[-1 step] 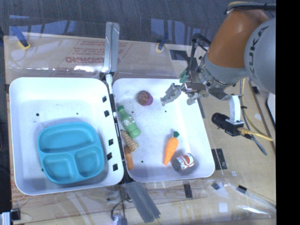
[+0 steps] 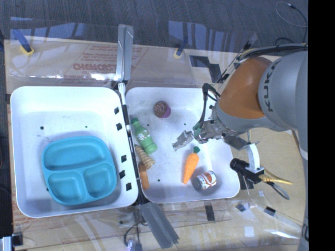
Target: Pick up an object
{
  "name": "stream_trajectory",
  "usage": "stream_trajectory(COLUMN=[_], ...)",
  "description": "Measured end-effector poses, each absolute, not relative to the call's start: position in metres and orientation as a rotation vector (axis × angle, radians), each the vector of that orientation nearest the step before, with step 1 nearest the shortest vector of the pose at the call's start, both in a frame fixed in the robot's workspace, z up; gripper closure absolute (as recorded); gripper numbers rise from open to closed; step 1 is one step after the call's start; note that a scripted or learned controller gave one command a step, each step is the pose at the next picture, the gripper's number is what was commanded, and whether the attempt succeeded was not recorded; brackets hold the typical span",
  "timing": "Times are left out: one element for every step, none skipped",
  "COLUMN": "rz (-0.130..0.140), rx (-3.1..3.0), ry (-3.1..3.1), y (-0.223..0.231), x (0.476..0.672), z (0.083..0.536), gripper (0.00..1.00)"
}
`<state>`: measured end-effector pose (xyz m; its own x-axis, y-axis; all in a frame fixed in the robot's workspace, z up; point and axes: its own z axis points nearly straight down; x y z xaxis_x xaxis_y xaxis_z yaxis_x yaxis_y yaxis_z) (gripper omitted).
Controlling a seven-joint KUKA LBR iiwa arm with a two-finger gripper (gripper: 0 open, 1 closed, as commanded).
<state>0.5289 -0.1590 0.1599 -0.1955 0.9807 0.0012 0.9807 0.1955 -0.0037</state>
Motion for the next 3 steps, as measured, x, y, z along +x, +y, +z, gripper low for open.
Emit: stream_trajectory(rz=[0.001,0.000,0.002], rx=[-1.986,-1.884,-1.882], ry=[-2.431,-2.513,-2.515], y=[-0.182,-0.148,-0.150], x=[0.495,0.534,0.534], z=[0.091,0.092,0.101], gripper=[0.00,0.00,1.00])
